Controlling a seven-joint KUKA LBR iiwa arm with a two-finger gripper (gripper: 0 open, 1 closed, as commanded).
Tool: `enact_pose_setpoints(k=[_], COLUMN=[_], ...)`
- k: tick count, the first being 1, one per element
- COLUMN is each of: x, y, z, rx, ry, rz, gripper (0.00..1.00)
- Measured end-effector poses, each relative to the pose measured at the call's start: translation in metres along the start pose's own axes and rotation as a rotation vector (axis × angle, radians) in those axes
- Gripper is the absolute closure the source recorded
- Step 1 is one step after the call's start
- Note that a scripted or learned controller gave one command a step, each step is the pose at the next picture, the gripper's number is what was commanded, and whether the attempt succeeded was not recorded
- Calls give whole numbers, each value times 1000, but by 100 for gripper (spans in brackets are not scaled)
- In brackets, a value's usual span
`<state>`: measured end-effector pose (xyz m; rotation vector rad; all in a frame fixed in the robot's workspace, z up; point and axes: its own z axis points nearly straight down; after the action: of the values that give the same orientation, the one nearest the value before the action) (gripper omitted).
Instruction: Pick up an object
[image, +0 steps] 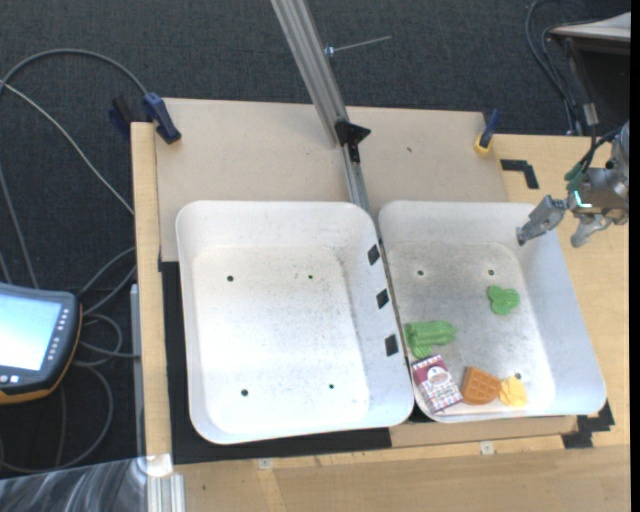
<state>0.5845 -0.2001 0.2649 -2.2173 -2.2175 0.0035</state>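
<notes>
The right bin (560, 300) holds several small items. A small green piece (503, 299) lies near its middle right, and a larger green piece (430, 335) rests by its left wall. Along the front edge sit a dark red and white packet (436, 385), an orange waffle-like piece (480, 386) and a yellow piece (513, 391). My gripper (560, 221) hangs at the bin's far right corner, above its rim, open with its two fingers spread apart and nothing between them. It is well behind and to the right of the small green piece.
The left bin (200, 300) stands beside the right one. A slanted metal pole (320, 85) runs down to the gap between the bins. Blue and yellow clamps (160, 115) hold the board's back corners. A tablet (30, 340) lies off the bench at left.
</notes>
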Motion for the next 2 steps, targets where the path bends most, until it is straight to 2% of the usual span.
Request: enact_pose_setpoints(k=[1, 2], x=[0, 4], y=[1, 7], z=[-3, 58], rx=[-4, 1], ry=[-1, 0], rz=[-1, -2], gripper=[0, 0])
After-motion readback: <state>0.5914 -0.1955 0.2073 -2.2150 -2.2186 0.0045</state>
